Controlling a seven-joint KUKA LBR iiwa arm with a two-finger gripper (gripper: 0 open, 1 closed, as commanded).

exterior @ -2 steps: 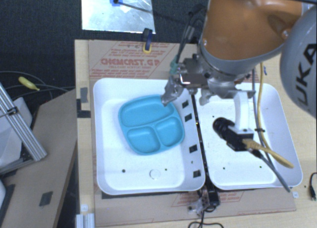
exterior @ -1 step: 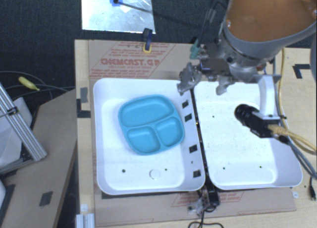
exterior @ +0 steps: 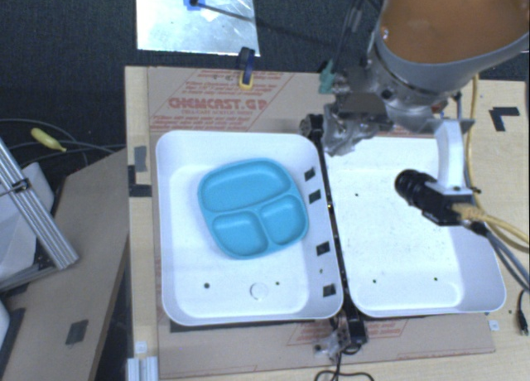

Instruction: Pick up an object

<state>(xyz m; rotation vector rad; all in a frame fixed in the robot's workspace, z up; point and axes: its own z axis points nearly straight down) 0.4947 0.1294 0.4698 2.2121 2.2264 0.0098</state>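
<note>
1. Camera view: a blue plastic plate with three sections (exterior: 251, 207) is seen lying flat in the left white bin (exterior: 178, 288).
2. Whether the gripper (exterior: 344, 135) is grasping anything cannot be told.
3. The plate's raised rim should be grabbed, since flat middles slip.

We count two white bins on the worktop (exterior: 141, 81): the left bin (exterior: 178, 230) and the right bin (exterior: 414, 288). In the left one we see a single blue divided plate (exterior: 252, 207), and we tally three compartments on it. One arm (exterior: 447, 15) reaches in over them.
</note>
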